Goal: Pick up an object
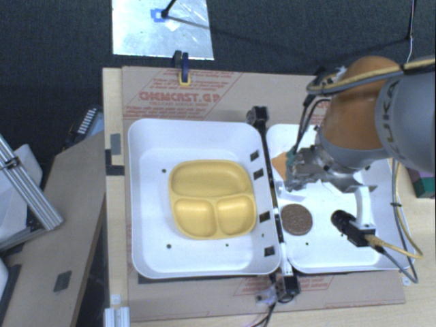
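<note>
In the right bin [320,261], near its left wall, the gripper [294,179], grip state unclear, hovers beside a brown disc [297,219], so descending off-centre could miss it.

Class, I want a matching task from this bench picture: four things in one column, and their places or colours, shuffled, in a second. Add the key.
Things
1. divided tray
2. brown disc
3. gripper
4. yellow clamp

Places or colours
A. at the far edge of the cardboard sheet
B. pale yellow, in the left bin
C. round, on the right bin's floor
D. low over the right bin, above the disc

Pairs: 1-B, 2-C, 3-D, 4-A
</note>
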Tool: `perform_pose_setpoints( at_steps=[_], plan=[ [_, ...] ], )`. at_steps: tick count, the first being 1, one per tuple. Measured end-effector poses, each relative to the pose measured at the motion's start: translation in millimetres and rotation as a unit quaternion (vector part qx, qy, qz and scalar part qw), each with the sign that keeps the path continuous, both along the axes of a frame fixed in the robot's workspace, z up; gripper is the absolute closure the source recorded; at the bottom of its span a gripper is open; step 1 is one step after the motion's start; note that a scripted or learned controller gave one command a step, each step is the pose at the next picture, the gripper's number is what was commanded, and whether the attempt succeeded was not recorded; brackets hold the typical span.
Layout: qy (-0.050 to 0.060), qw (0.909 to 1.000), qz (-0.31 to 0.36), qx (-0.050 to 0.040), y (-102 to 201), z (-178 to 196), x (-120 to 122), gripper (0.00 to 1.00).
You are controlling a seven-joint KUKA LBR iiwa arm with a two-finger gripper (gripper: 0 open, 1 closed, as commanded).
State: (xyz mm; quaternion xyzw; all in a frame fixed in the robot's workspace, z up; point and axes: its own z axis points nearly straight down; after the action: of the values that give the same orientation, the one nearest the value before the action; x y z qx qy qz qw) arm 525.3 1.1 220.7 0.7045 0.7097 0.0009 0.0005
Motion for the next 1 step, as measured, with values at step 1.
perform_pose_setpoints(
  at_steps=[1],
  plan=[
    [0.001, 1.0000, 0.001, 0.0004, 56.9, 4.9, -12.0, 1.00]
  ],
)
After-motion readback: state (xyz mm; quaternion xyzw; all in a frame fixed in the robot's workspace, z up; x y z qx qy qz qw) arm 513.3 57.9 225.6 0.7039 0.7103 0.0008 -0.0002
